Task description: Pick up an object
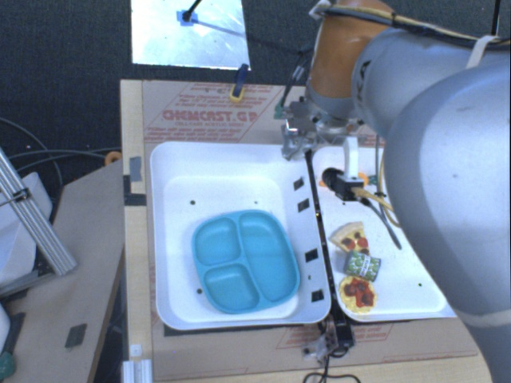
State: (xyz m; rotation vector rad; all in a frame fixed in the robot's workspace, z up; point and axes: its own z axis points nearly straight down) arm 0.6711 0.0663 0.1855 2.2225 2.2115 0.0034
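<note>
The gripper [302, 140] hangs over the far end of the strip where the two bins meet, with the grey arm [431, 134] reaching across the arm-side bin [415, 287]. Whether the gripper is open or closed cannot be told from this view, and nothing is seen held in it. The candidate objects lie in the arm-side bin, grouped along its inner edge towards the corner nearest the camera: a pizza slice [349, 236], a green can [363, 266] just beside it, and a round food piece with red topping [358, 292] touching or almost touching the can. The other bin [182, 178] holds a blue divided tray [243, 260] that lies flat and covers much of its floor. The step in hand appears to be the approach, so no grasp is made yet. Select the green can as the target, because it stands higher than the flat pieces and offers opposing sides to close on. Bring the gripper along the inner edge towards the near corner, keeping it above the rim until it is centred over the can. Align the closing direction across the narrow width of the can. Descend straight down, since the neighbours lie close and a slanted entry is likely to push them. Keep clear of the bin wall beside the group. Close only when the can sits between the jaws, then lift vertically and confirm the load before moving away.
</note>
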